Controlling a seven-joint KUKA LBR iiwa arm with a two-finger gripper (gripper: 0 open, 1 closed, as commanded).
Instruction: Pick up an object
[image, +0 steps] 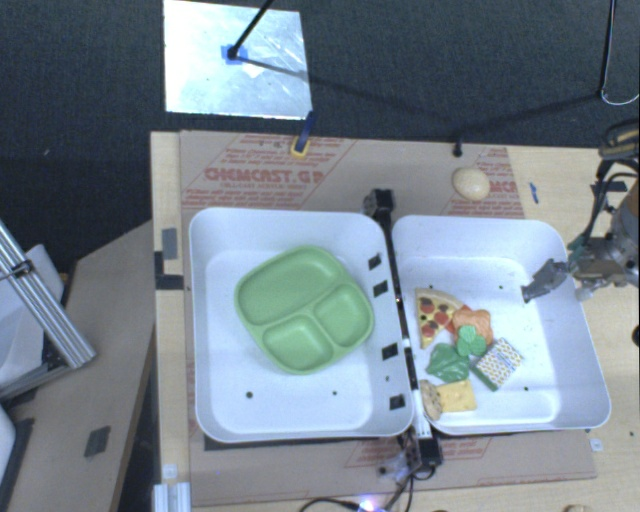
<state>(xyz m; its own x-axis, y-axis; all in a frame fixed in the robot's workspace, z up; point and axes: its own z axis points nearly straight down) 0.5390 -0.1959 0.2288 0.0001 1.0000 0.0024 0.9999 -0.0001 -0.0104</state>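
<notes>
Gripper (540, 283) hangs over right bin (520, 240), right of frame, clear of the toy pizza slice (436, 314); fingers' state cannot be told.

Single fixed camera above the bench (560, 440), looking down at a slant, far enough to take in both white bins (290, 225), gripper (545, 282) at frame right

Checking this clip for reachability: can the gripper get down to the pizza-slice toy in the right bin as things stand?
Probably yes. The gripper hangs over the right white bin, with bare floor between it and the pizza-slice toy. Only the orange toy crowds the slice's right side; nothing lies on top.
</notes>
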